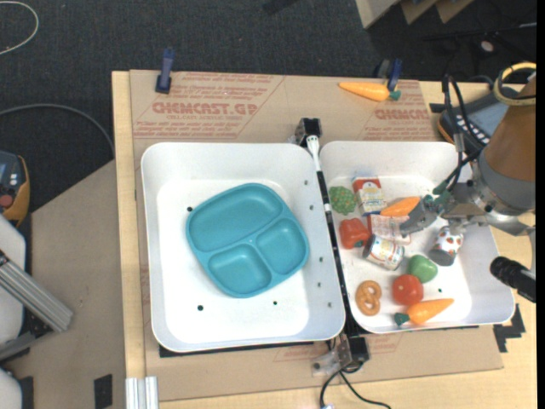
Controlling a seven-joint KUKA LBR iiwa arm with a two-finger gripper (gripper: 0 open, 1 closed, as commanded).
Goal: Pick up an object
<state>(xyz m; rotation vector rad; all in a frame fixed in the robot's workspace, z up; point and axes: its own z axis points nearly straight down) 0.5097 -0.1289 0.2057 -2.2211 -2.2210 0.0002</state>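
Starting way off to the gripper's left, you've got the left bin [162, 228] with just a blue plate [247, 239] in it, nothing worth going for there. Everything pickable is in the right bin [477, 309].

Working across toward the gripper [423, 218]: broccoli [342, 199], a red pepper [352, 233], a pretzel [369, 296], a small carton [370, 195], then a can [385, 251] just below-left of the gripper and an orange carrot [400, 206] right beside it, maybe touching. Tomato [407, 290], a second carrot [428, 311] and a green piece [421, 267] lie below it, and a mushroom [446, 244] is just to its right.

Honestly I can't tell if the hand is open or closed from this angle, it's a dark blob over the pile, and nothing is clearly held.

My guess is you're mid-descent on the carrot or can. That spot is crowded, so come straight down, centre on one item, and don't let the neighbours get wedged in. The can looks like it could roll, so I'd grab across its sides. Lift slowly and check something actually comes up.
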